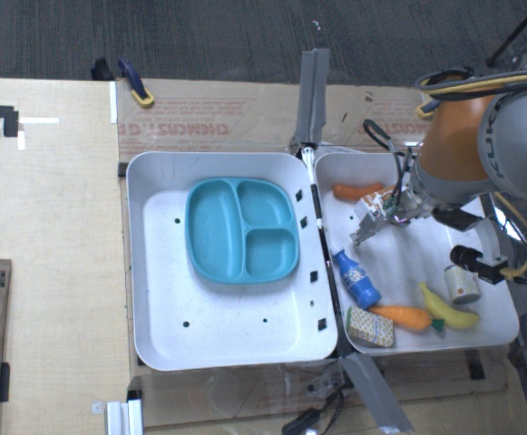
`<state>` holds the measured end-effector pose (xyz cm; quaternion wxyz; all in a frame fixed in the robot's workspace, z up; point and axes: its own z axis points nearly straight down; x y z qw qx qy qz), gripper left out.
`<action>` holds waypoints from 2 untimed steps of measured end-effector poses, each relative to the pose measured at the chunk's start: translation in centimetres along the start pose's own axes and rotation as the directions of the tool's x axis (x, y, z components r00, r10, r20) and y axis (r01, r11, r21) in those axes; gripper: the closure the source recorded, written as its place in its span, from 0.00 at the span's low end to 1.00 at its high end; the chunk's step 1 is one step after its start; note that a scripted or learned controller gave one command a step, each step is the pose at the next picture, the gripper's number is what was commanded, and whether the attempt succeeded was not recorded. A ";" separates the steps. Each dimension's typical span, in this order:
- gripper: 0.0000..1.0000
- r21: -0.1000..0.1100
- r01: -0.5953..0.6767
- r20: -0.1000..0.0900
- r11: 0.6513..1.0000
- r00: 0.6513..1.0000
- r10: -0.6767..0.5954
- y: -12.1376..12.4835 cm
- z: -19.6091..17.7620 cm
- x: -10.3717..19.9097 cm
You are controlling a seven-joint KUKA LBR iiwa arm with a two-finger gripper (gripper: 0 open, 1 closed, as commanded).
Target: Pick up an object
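Fingers (365, 232) are hanging low over the far-left part of the right bin (399, 261), pointing down and to the left. How far apart they are standing cannot be told from this slant, nor whether they are gripping anything. The grey arm (463, 143) with its orange band is reaching in from the right, over the bin's far-right corner.

Just beyond the fingers, a far carrot (357, 190) is lying along the bin's far wall, close to the gripper body. On the near side, across a patch of bare white floor, a blue bottle (357, 279) is lying at a slant, close to the bin's left wall. Further toward the near edge, a speckled tan block (372, 329) is sitting in the near-left corner. A near carrot (405, 317) is lying just beside it on its right. A banana (446, 308) is curving right of that carrot, touching or nearly touching its tip.

Bare floor is showing in the middle of the right bin, between the fingers, the bottle and the banana.

Across the two rims that are meeting left of the fingers, the left bin (159, 270) is holding a teal divided plate (242, 229) near its centre, with white floor open all round it. Both bins are resting on the pale worktop (45, 243).
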<state>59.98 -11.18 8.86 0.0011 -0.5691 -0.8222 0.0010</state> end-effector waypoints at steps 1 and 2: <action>0.00 0.062 0.034 -0.031 0.998 0.999 -0.032 4.1 0.2 -1.5; 1.00 0.053 0.031 -0.011 0.998 0.999 -0.030 4.0 -0.4 -2.3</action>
